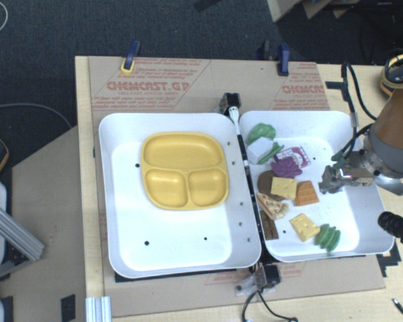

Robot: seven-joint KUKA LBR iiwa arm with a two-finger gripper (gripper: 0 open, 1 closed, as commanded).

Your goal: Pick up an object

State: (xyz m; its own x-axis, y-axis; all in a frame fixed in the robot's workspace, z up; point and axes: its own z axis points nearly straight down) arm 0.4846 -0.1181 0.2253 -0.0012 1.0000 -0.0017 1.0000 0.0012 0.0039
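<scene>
A brown board [188, 79] with red print covers the bench and carries two shallow white bins side by side. The left bin [121, 200] holds a yellow plate [185, 170] with three compartments, set toward its far half. The right bin [363, 227] holds a cluster of small toy foods along its left side: a green leafy piece [260, 133] at the far end, a purple piece [290, 162], a pale yellow cheese block [283, 188], an orange square [307, 193], a pizza slice [273, 208], a second yellow wedge [304, 227] and a green pod [328, 237] nearest the front. The arm [393, 139] reaches in from the right, and its gripper [328, 180] hangs over the right bin just right of the orange square; nothing shows between its fingers, and I cannot tell how far apart they stand.
</scene>
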